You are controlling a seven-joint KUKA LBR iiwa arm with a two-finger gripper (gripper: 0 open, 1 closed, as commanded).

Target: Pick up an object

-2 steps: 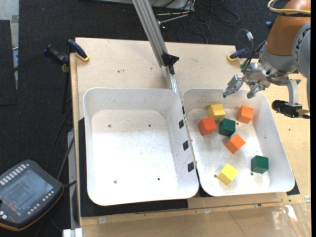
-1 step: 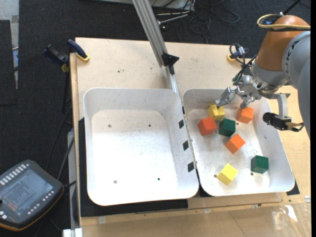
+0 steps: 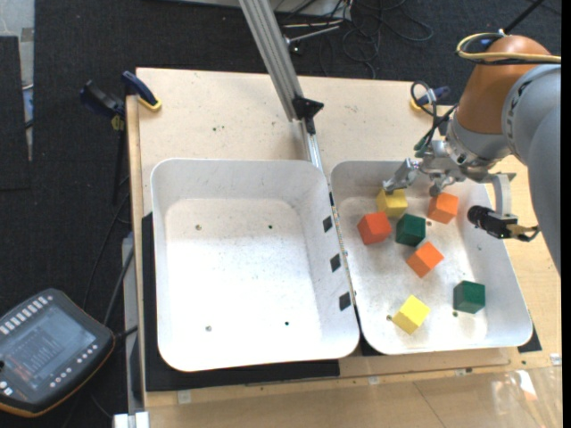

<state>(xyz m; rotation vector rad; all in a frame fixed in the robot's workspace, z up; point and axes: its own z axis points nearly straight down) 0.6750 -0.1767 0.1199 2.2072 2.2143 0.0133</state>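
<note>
Dark floor [image 3: 71, 25], tangled cables [image 3: 375, 25]

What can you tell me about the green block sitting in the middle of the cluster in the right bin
The green block is a small dark green cube with a matte, painted look, lying slightly turned on the floor of the right bin. It is in the upper cluster: a yellow block touches its upper left, a red-orange block is close at its left, and an orange block lies just below right. The claw is above, not on it.
</note>
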